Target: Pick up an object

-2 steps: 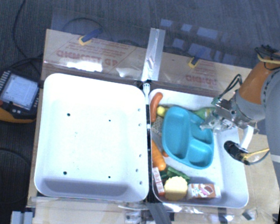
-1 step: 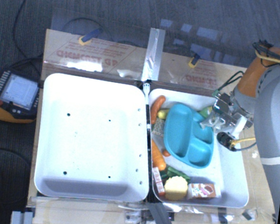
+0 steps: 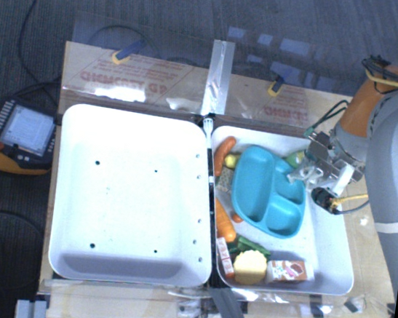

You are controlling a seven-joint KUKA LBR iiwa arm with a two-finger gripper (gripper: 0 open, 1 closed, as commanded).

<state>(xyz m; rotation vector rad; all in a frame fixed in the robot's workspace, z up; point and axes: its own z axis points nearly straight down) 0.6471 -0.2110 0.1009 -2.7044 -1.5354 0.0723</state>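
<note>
My claw (image 3: 307,170) hovers at the blue tray's (image 3: 267,194) right edge. I cannot tell its opening or hold. Next, I need a firm grip.

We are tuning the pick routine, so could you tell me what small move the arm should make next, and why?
Probably a short descent onto the blue tray. The gripper sits over the tray's right rim in the right bin, and nothing shows between its fingers, so no pick has happened yet.
</note>
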